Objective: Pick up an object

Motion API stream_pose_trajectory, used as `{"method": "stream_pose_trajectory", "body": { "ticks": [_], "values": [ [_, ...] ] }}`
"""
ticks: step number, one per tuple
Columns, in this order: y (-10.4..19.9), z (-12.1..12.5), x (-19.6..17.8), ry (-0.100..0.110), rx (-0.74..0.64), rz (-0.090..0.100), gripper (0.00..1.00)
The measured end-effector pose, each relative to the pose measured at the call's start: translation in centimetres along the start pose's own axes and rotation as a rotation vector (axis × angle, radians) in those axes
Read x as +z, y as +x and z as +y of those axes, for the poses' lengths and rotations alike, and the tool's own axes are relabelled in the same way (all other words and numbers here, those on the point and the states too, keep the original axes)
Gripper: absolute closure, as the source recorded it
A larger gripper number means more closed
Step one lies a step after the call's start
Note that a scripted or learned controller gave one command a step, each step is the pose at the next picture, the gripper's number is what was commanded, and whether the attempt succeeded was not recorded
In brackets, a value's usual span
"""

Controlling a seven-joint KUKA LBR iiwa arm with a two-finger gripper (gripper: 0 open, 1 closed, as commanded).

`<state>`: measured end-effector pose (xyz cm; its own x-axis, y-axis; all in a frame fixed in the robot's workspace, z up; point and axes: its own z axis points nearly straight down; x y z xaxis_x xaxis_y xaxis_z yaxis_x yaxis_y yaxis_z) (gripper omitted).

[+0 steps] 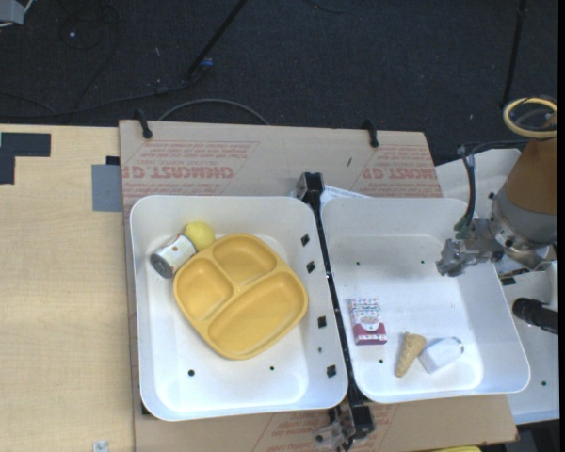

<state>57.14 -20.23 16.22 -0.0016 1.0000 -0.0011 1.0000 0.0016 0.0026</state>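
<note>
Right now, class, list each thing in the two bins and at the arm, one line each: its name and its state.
Yellow divided plate: flat in the left bin, compartments bare.
Yellow ball: against the plate's far rim.
Small can: on its side beside the ball.
Red and white box: lying flat in the right bin.
Cone: on its side.
White block: beside the cone.
Gripper: above the right bin's far side.

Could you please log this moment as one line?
hand: over right white bin, nothing visibly held | right bin: red-and-white small box, tan cone | left bin: yellow divided plastic plate
</note>
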Motion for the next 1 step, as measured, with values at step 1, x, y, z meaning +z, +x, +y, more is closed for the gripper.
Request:
{"method": "stream_pose_trajectory", "body": {
  "ticks": [1],
  "values": [
    [-0.41,0.21,-4.30,0.001,0.000,0.000,1.00]
  ]
}}
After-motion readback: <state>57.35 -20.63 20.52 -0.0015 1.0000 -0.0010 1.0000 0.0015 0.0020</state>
